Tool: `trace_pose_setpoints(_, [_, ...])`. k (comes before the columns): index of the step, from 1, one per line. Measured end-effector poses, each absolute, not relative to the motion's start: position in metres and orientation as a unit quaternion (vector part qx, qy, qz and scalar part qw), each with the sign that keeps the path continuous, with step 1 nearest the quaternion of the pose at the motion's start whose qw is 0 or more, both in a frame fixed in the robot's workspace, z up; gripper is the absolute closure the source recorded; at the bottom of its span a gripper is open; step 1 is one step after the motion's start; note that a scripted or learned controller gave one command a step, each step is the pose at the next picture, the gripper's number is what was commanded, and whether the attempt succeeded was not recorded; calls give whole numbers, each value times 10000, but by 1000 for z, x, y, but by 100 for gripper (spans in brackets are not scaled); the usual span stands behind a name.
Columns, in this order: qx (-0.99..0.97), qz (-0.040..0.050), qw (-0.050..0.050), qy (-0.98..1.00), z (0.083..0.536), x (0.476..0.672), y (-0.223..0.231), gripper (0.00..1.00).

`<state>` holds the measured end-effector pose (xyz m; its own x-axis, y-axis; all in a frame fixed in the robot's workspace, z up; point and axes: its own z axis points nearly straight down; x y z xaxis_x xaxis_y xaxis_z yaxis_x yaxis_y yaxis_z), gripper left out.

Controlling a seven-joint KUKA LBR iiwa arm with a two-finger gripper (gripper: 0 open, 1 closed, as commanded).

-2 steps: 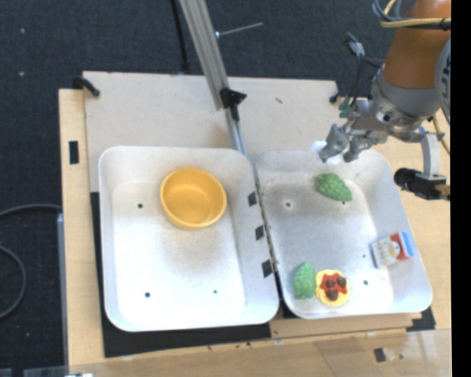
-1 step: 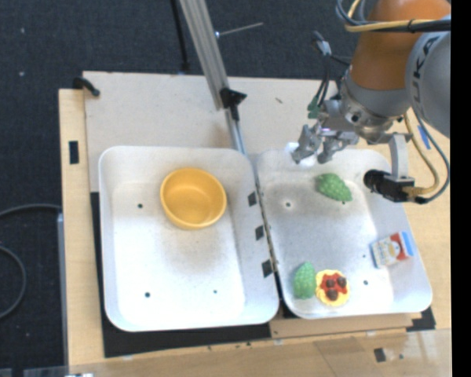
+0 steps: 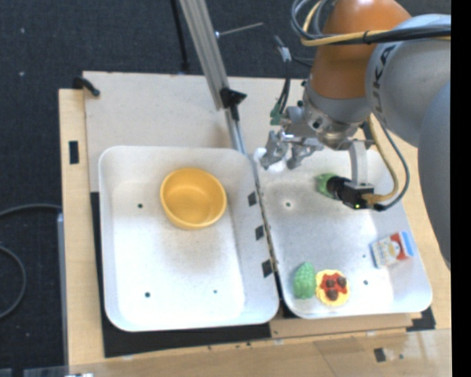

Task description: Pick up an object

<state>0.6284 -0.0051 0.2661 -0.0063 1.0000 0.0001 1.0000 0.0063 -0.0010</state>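
A grey arm's claw [image 3: 286, 151] hangs at the right bin's [image 3: 408, 293] far left corner; its state cannot be told. A green object [image 3: 326, 184] lies just right of it, nearest.

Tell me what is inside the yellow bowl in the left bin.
The yellow bowl sits upright in the left bin, and its visible interior shows only its own yellow surface. The near wall hides a strip of the inside, and whatever lies under the bowl is covered.

A pale wooden bench [image 3: 157, 108] stands on dark speckled carpet [image 3: 31, 38].
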Motion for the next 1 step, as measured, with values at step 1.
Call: trace_pose_setpoints(1, [-7045, -10, -2, -7097, 270, 630, 46, 100])
